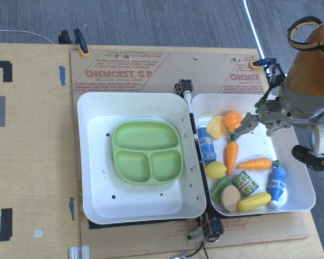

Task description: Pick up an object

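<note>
The end effector (247, 124), its opening impossible to judge and nothing visibly held, hangs just right of the orange (233, 117), above the upright carrot (231, 155).

The tabletop (27, 144) is pale wood, with black marks and strips of blue tape (62, 75) along its left part. A brown cardboard sheet (124, 69) printed in red lettering (partly hidden under the bins) lies flat on it, held at its far edge by two clamps (82, 45). On the sheet sit two shallow white bins, touching side by side: the left bin (92, 144) and the right bin (299, 190). Beyond the tabletop's far edge is grey carpeted floor (151, 9), crossed by a white cable (248, 15).
</note>
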You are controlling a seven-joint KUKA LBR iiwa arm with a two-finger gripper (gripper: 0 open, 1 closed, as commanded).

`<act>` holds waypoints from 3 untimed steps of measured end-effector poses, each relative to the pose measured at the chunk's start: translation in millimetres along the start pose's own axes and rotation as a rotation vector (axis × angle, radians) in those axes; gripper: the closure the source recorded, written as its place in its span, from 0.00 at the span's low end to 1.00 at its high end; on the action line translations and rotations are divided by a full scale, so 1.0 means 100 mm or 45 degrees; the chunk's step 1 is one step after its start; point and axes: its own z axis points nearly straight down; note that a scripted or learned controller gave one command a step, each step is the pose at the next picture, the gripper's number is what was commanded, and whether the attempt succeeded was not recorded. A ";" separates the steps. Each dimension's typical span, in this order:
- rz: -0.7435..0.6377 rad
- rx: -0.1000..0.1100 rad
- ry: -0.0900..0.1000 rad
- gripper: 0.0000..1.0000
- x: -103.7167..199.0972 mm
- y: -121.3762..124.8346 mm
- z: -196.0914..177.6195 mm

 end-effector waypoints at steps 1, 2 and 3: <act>0.002 -0.006 -0.002 0.00 0.05 0.05 1.28; 0.004 -0.009 -0.005 1.00 0.04 0.05 1.18; -0.002 -0.004 -0.001 1.00 0.59 0.06 0.19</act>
